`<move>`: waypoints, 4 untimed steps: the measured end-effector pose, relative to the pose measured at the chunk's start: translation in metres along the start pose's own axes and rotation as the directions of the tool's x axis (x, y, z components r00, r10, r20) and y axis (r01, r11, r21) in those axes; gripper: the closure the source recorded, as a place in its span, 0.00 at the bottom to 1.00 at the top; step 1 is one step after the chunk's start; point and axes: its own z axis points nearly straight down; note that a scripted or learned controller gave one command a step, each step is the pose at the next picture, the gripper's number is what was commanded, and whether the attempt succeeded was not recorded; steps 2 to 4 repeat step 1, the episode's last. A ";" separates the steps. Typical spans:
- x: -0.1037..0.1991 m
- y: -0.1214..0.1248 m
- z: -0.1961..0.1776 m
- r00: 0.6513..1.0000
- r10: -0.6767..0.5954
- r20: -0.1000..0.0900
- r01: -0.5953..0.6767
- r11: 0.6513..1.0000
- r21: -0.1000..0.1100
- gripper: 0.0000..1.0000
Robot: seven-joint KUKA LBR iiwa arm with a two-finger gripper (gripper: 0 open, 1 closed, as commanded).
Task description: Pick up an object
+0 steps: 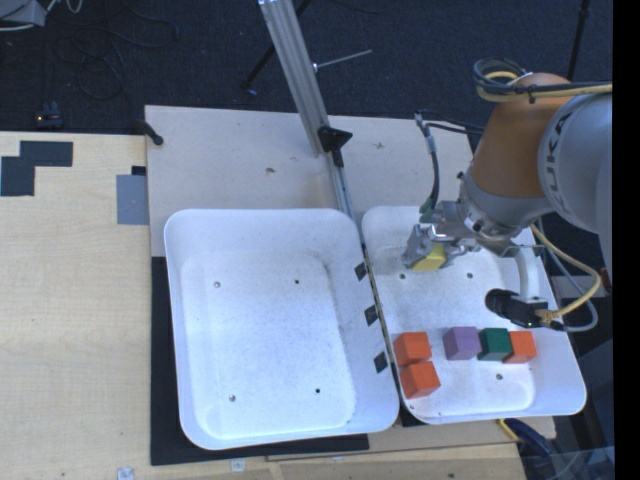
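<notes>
Yellow shows between the fingers of the metal two-finger gripper (432,249), which is pinched on a small yellow block (431,259) near the far edge of the right shallow white bin (560,393). Whether the block is lifted clear of the bin floor or resting on it cannot be told from this angle. Above the gripper, the grey arm with its orange band (530,158) comes in from the right side, trailing dark and yellow cables beside the wrist.

Along the near half of the same bin lie the other pieces. Two orange cubes (415,363) sit close together against the bin's left edge, one just nearer than the other. To their right stands a purple cube (461,343), then a green cube (494,344) touching a small orange block (522,346) toward the right edge. A black fitting (510,306) on the arm's cabling hangs just above that green and orange pair.

The left shallow white bin (185,238) adjoins the right one, joined along their shared edge by small black clips. Both rest on the pale bench (230,163), where a slanted aluminium rail (300,73) rises from the far edge behind the bins.
</notes>
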 end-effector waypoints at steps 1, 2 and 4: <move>0.100 -0.021 0.006 1.000 0.001 -0.001 -0.001 1.000 0.012 1.00; 0.100 -0.021 0.006 1.000 0.001 -0.001 -0.001 1.000 0.012 1.00; 0.100 -0.021 0.006 1.000 0.001 -0.001 -0.001 1.000 0.012 1.00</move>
